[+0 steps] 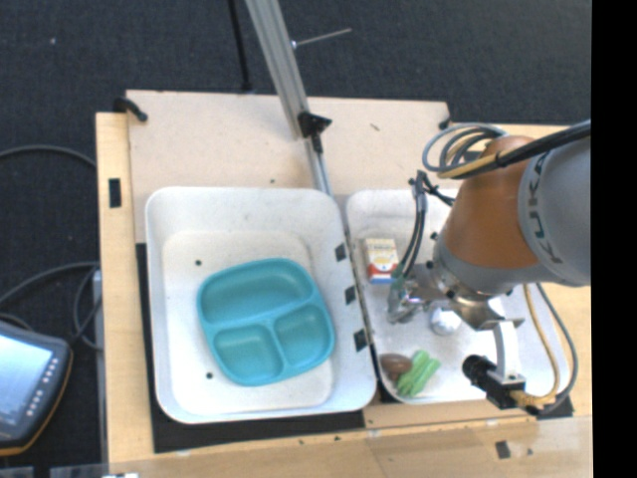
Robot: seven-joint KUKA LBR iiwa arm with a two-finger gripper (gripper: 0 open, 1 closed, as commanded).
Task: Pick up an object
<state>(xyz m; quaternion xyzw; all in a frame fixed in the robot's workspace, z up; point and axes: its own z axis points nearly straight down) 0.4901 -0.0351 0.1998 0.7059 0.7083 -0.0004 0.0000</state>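
The right bin (383,207) holds a small white carton with red and blue print (379,259) near its left wall. A green object (421,372) lies at the bin's front beside a brown rounded object (395,364). A small white rounded thing (445,319) sits just under the wrist. My gripper (403,302) hangs low over the bin's left half, right below the carton and above the brown and green objects. The arm covers much of the bin's right side.
The left bin (179,217) holds a teal divided tray (265,319) with three compartments. A slanted metal pole (282,58) rises from the bench behind the bins. A divider wall separates the two bins.
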